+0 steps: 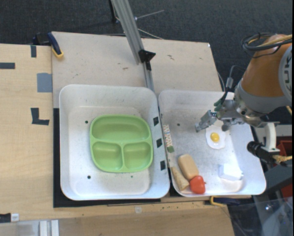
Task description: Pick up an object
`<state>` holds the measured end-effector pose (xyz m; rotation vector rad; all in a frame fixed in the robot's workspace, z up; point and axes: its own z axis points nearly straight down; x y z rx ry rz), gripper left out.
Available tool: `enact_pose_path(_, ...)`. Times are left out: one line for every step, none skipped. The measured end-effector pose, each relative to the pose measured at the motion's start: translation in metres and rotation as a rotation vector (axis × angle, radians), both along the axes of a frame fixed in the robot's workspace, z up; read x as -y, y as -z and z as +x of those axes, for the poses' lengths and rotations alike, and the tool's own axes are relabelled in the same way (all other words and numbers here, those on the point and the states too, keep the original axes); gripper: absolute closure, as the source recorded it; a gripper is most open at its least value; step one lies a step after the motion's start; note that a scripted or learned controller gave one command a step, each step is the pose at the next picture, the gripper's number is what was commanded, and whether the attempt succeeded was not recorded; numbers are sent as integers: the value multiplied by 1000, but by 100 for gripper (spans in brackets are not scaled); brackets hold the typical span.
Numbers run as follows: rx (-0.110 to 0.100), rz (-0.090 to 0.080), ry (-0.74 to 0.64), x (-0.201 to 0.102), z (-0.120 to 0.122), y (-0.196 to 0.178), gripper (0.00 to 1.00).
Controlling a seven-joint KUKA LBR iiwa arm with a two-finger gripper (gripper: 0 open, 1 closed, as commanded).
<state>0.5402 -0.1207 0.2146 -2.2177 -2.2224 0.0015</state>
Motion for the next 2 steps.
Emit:
enact_pose_path(0, 0, 0, 0, 0, 0, 0)
enact_pose_path(-6, 0, 1, -1, -9, 61, 0)
